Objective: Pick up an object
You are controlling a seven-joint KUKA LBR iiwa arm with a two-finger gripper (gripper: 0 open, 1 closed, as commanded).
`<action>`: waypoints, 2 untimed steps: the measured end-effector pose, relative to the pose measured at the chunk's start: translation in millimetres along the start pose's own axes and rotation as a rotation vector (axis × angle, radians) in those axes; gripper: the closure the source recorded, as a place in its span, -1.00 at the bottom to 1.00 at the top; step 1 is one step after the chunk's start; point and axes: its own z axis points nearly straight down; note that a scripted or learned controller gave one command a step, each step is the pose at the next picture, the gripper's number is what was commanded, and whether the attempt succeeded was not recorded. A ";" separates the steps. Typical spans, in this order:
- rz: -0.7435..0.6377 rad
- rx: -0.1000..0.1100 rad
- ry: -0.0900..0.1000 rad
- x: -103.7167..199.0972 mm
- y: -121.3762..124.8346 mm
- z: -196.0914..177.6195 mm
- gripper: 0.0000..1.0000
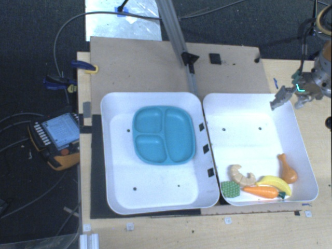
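Progress: pretty much at the starting line, judging by how things lie. Nothing is lifted; every candidate sits in the right bin (290, 119).

Done: as far as the view shows, nothing that counts toward a pick.

Left: the whole thing really. The arm has to get over an object, come down, close on it and lift.

Objects: all bunched in the right bin's near corner. A carrot (261, 192) lies along the front wall, a banana (274, 182) just behind it and touching, a tan piece that looks like a ginger root or a pastry (241, 176) to their left, a small green item (231, 189) at the corner, and an orange drumstick-looking thing (287, 170) by the right wall.

Left bin (111, 139): holds a blue divided plate (164, 135), lying flat, nothing on it.

End effector (290, 98): up at the far right corner of the right bin, over the rim, well apart from the pile. Its two fingers look spread apart with nothing between them, so it's open and empty.

Arm pose: comes in from the right edge, wrist angled down and to the left toward the bin. It seems to be hanging above the surface rather than down inside the bin.

Guess on next move: swing toward the near corner, since that's where everything is.
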 end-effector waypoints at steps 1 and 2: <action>-0.001 -0.004 -0.001 0.1 0.8 -1.8 -1.00; 0.002 -0.003 -0.001 -5.2 6.8 41.5 -1.00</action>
